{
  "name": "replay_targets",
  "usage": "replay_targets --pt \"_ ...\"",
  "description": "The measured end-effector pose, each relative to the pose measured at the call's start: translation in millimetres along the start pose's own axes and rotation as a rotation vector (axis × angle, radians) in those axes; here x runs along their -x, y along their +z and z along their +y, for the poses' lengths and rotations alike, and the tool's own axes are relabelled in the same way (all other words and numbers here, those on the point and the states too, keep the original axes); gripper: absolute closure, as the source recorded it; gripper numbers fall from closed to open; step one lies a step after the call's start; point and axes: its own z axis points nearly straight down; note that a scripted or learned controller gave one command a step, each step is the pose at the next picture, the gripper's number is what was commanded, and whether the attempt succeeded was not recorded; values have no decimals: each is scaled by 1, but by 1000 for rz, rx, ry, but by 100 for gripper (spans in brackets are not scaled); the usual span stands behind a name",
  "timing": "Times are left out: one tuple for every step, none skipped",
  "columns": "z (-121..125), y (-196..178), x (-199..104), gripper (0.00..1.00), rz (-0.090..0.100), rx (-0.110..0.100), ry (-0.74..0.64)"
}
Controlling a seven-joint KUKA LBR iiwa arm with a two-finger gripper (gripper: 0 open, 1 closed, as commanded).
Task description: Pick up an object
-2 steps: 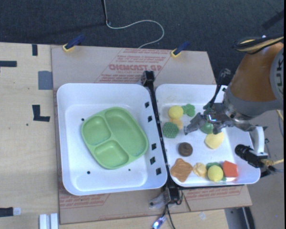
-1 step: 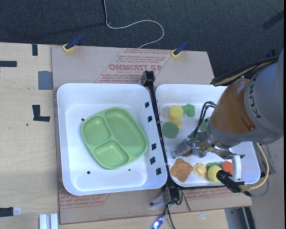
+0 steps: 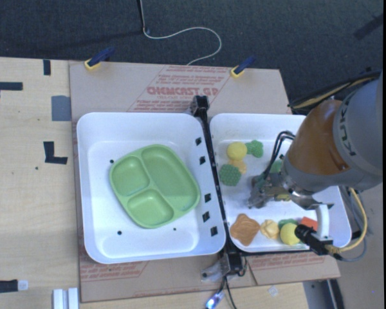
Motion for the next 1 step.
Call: replay_targets --pt "30 -81 -107 100 2 13 -14"
